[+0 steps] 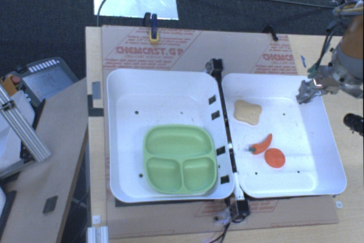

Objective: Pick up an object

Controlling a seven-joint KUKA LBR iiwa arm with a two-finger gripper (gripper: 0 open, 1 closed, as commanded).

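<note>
Both bins (165, 85) are white with small black marks. The tray (180, 159) is pale green. The carrot (262, 144) is orange with a dark green tip, the disc (275, 158) orange-red, the bread (248, 112) pale tan. The gripper (307, 91) is silvery grey. The tabletop (187, 45) is light tan with red lettering.

Beige bread slice (248, 112), orange carrot (262, 144), orange disc (275, 158), lying in right bin (327, 139)
</note>
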